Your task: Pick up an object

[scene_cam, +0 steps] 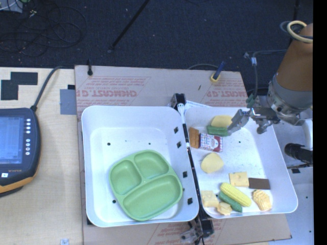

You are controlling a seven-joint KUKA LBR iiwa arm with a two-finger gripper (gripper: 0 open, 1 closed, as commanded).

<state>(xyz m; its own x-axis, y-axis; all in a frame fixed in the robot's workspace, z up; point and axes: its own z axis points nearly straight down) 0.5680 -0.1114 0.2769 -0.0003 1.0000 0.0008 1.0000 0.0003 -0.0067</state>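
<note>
Pincer (pixel 236 122): low over the right bin (pixel 286 188), far end, its tip at the green piece (pixel 217 130) lying against the yellow piece (pixel 221 121); cannot tell released or clenched.
Candidate object: green piece, touching the yellow one.
Risk: crowding. A close here may catch both or nudge one aside.
Risk: red-white carton (pixel 211 143) just beside could be bumped.
Left bin: green divided tray (pixel 146 185).

Two white bins (pixel 97 121) of smooth, slightly glossy plastic sit on a matt brown cardboard sheet (pixel 153 88) printed with red lettering. At lower centre, a green divided tray (pixel 146 185) looks like smooth matt plastic. The tabletop (pixel 51 203) at left has a pale wood finish. The toy corn (pixel 235 194) appears shiny plastic.
</note>
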